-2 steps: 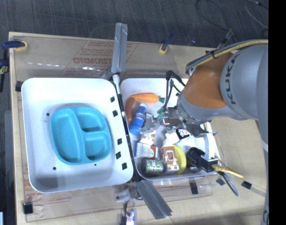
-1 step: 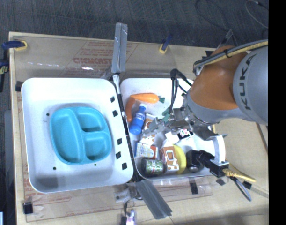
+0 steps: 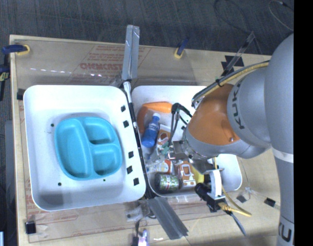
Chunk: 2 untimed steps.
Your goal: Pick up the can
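The can (image 3: 169, 181) is dark green with a pale label and lies on its side at the front edge of the right bin (image 3: 233, 173). My gripper (image 3: 169, 148) reaches down into the clutter in the middle of that bin, a little behind the can and apart from it. The grey wrist and orange band (image 3: 212, 124) cover most of the gripper from above. Nothing shows as held.
A blue bottle (image 3: 150, 130) and an orange object (image 3: 155, 109) lie at the back left of the right bin. Red-and-white packets (image 3: 185, 170) sit beside the can. The left bin (image 3: 38, 117) holds a blue divided tray (image 3: 88, 147).
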Each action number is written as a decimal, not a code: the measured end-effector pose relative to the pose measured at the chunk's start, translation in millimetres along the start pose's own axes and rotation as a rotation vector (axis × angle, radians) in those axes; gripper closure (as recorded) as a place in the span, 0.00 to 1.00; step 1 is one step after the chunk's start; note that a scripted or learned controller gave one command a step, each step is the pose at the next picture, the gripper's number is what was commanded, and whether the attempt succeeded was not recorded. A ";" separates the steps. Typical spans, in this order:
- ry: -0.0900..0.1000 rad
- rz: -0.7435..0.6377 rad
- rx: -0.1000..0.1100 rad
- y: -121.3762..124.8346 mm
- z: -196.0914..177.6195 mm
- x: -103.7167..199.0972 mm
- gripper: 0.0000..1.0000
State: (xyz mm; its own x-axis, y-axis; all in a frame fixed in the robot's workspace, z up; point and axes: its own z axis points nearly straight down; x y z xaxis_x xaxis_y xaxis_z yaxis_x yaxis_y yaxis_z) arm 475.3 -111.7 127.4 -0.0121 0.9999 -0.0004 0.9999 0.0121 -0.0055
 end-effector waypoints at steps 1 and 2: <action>0.000 -0.072 -0.004 16.1 -37.8 -100.0 0.00; -0.002 0.086 -0.017 21.5 24.7 -70.8 0.00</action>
State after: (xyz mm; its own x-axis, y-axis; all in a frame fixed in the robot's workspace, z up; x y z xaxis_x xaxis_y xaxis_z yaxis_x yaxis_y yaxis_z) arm 497.5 -182.3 102.6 0.0741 0.9972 -0.0018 0.9972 -0.0741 0.0118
